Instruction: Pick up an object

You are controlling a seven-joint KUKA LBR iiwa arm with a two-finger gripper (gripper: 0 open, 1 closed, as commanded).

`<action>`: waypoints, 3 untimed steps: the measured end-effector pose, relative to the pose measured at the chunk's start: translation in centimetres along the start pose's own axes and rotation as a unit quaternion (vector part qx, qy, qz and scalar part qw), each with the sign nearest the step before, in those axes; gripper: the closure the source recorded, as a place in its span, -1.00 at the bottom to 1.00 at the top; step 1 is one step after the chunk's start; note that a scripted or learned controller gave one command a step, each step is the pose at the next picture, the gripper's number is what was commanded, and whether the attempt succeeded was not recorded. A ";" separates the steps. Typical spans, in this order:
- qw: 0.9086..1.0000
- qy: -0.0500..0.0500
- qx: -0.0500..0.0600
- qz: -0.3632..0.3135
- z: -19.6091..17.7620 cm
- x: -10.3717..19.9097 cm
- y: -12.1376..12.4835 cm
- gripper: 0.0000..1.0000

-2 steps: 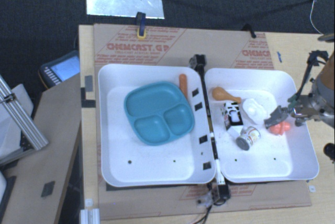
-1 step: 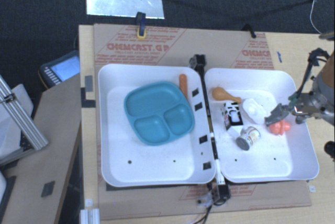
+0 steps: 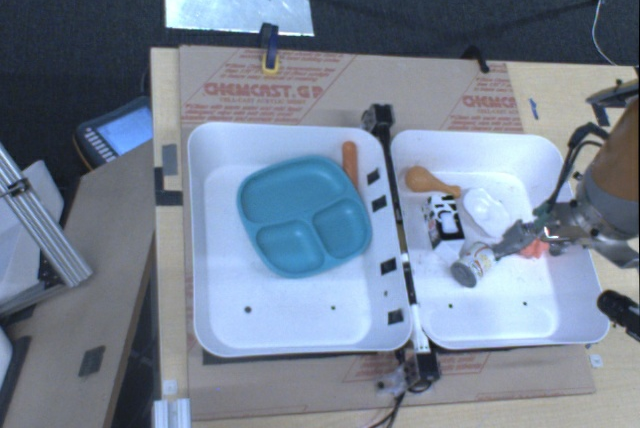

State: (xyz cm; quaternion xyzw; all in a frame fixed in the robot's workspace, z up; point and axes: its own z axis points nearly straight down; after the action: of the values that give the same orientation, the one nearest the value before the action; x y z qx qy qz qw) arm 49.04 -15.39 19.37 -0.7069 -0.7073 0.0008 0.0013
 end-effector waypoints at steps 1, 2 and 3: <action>1.000 0.001 0.000 0.000 4.5 0.8 -0.1 -1.00; 1.000 0.001 -0.010 -0.002 8.4 1.2 1.0 -1.00; 1.000 0.001 -0.011 -0.001 7.4 1.1 1.0 1.00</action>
State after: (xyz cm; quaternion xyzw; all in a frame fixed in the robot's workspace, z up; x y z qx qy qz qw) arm 50.03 -14.28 11.98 -0.7061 -0.7081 -0.0075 -0.0054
